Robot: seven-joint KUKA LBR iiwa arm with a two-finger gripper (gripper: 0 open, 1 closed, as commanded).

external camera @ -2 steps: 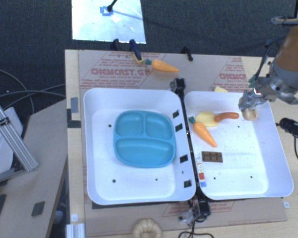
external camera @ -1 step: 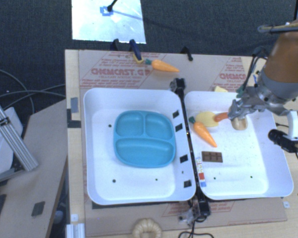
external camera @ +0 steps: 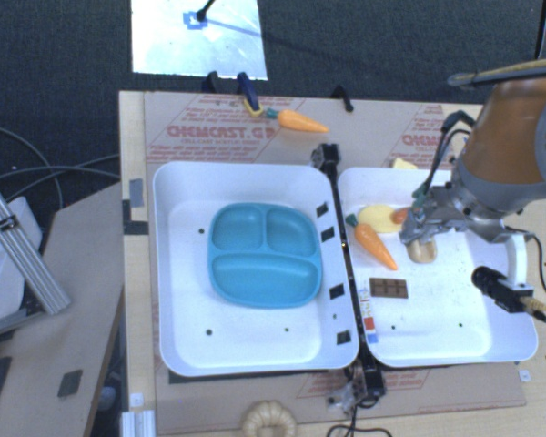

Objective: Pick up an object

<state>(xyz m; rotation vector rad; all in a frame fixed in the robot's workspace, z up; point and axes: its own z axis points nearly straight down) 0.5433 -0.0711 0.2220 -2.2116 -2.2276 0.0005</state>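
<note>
Tool [external camera: 420,237] low in the right bin [external camera: 455,340], directly over a small tan object [external camera: 423,252] and touching or nearly touching it; cannot tell whether clenched or released. Just beside, to the left: a carrot [external camera: 376,245], a yellow piece [external camera: 379,217] and a small red bit [external camera: 399,215], with a brown chocolate bar [external camera: 389,288] below. Blue plate [external camera: 263,254] in the left bin [external camera: 187,335]; second carrot [external camera: 298,121] on the desk [external camera: 209,135] behind.

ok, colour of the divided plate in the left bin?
Light blue: the plate shows plainly in the camera view.
</note>
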